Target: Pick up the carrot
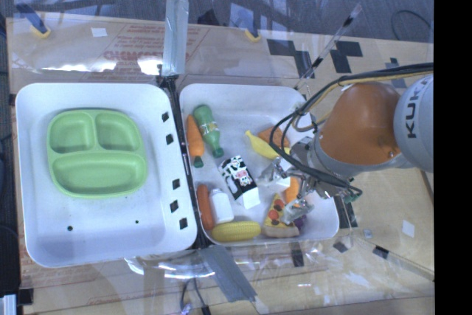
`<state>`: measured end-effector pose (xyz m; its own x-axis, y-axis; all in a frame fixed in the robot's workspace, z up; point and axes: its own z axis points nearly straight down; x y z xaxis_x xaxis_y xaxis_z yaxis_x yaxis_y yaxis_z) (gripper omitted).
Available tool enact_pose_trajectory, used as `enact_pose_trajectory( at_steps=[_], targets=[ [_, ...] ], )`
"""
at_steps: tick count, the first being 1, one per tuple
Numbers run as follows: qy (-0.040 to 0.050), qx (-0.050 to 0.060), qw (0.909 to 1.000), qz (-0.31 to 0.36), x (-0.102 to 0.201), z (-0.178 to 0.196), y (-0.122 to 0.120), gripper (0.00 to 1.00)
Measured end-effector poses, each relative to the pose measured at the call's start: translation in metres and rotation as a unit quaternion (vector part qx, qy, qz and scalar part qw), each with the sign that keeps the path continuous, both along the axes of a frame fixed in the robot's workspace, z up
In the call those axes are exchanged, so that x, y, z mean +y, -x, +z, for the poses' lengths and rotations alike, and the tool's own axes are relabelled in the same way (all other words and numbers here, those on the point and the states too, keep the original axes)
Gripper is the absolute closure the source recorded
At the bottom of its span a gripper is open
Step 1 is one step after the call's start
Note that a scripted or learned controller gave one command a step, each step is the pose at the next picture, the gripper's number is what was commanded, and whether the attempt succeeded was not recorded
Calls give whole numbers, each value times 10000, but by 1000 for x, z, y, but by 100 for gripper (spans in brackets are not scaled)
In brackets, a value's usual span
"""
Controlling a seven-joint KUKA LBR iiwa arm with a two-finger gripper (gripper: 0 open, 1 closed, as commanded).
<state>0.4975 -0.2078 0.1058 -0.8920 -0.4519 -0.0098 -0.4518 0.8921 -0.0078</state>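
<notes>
White right bin (pixel 221 96) holds carrot (pixel 194 141); jaws (pixel 289 192) hover apart.

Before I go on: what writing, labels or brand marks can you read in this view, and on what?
"KU", the first letters of a cut-off word, on the grey arm.
Red print on the bench sheet behind the bins: too faint to read.
Milk carton: a black-and-white cow pattern, with no legible text.
</notes>
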Motion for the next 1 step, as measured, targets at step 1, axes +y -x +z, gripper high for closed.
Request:
enact_pose_trajectory(
  at_steps=[1],
  targets=[
    [-1,-6,10000,42,2,10,-2,100]
  ],
)
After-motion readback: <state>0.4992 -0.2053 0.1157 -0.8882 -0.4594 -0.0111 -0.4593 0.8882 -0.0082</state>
